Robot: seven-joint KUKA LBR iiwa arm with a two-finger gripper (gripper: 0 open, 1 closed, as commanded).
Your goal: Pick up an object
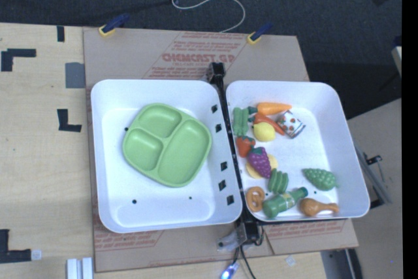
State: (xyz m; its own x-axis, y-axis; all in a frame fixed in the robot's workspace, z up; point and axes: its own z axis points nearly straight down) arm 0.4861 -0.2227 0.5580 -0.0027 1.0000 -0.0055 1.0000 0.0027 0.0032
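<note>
Impossible to tell the state of the claw, whether apart, together or clamped on something. As for the things to pick: heaped as small toy foods in the right bin [339,108], the bin on the side from which the claw must reach in, so probably the shorter way for it. Crowded toward the far wall of that bin from the claw's entry: a carrot [274,108], a yellow lemon [264,132], a small white and red box [290,124], purple grapes [259,161], most of them touching each other, so hard to close on just one. Easier, by judgement, on the claw's nearer side: a green leafy piece [319,178] lying apart from the rest, and a chicken drumstick [318,208] close to the bin's front rim, beside a green bottle [284,201] and a pretzel [255,197]. Beyond all this, in the left bin [104,95], the farther one for the claw: a green divided plate [168,144], lying flat and alone, perhaps too wide and low for a good grip. Under both bins, a cardboard sheet [196,55] on the tabletop, clipped at its back edge, probably to stop it from sliding when the claw pushes down. No toy lifted so far, judging by how everything rests on the bin floors.
</note>
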